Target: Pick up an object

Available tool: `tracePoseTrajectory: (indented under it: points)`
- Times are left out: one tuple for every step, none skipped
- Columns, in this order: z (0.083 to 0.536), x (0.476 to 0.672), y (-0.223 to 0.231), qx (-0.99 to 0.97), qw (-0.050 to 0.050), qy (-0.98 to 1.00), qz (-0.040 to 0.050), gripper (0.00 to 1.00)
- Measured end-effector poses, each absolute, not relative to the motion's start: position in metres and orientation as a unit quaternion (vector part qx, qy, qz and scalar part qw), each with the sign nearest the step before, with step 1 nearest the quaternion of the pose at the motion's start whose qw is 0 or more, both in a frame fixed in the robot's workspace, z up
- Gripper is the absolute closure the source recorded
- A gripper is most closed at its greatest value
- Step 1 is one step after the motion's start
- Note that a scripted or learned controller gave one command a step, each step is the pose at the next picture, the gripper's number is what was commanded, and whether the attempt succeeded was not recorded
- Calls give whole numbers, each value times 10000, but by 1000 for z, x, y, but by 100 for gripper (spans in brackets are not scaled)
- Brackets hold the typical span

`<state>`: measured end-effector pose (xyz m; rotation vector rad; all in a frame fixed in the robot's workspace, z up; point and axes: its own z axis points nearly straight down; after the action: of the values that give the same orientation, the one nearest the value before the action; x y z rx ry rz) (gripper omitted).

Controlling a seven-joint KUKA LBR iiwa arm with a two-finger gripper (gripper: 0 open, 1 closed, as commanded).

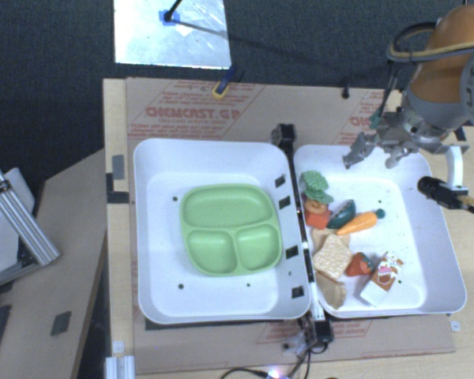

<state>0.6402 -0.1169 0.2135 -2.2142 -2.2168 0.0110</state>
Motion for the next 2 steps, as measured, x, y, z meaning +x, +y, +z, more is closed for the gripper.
tracePoseTrajectory:
  points:
    - [222, 643, -117, -7060, -6, -7082, -4, 0]
    - [162, 636, -117, -7067, 8, -7075, 6, 0]
